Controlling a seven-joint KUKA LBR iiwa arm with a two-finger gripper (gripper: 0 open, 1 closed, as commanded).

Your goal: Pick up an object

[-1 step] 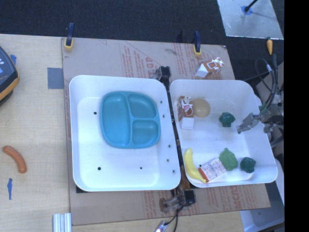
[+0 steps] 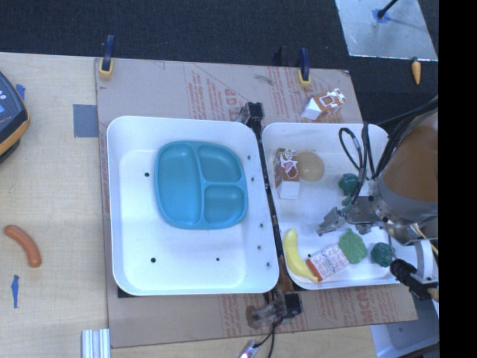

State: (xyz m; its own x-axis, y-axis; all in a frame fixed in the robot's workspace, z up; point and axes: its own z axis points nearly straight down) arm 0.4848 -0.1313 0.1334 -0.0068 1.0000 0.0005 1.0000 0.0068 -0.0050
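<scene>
So the bench [image 2: 52, 192] is pale wood, with a big sheet of brown cardboard [image 2: 216, 88] clamped onto it; you can see two blue-and-yellow clamps [image 2: 107, 57] at the far edge, around 11 and 12 o'clock. Beyond the bench the floor is dark carpet, with a grey panel [image 2: 384, 17] up at 1 o'clock.

Two white bins sit side by side on the cardboard. The left bin [image 2: 186, 274] has just a blue divided plate [image 2: 201, 185] lying flat in it. The right bin [image 2: 328, 129] is the busy one: a banana [image 2: 297, 256] at its 7 o'clock corner, a red-and-white packet [image 2: 328, 262] touching the banana, a green leafy thing [image 2: 352, 245] just beside that, a dark green lump [image 2: 381, 253] at 5 o'clock, a tan round thing [image 2: 311, 165] and a brown-and-white wrapper [image 2: 286, 171] near the top.

The gripper [image 2: 333, 221] hangs over the middle of the right bin, fingers spread, nothing between them.

Off the cardboard there's a sausage [image 2: 24, 245] lying on the wood at 9 o'clock, and a small carton [image 2: 323, 104] sits just outside the right bin's far rim.
</scene>
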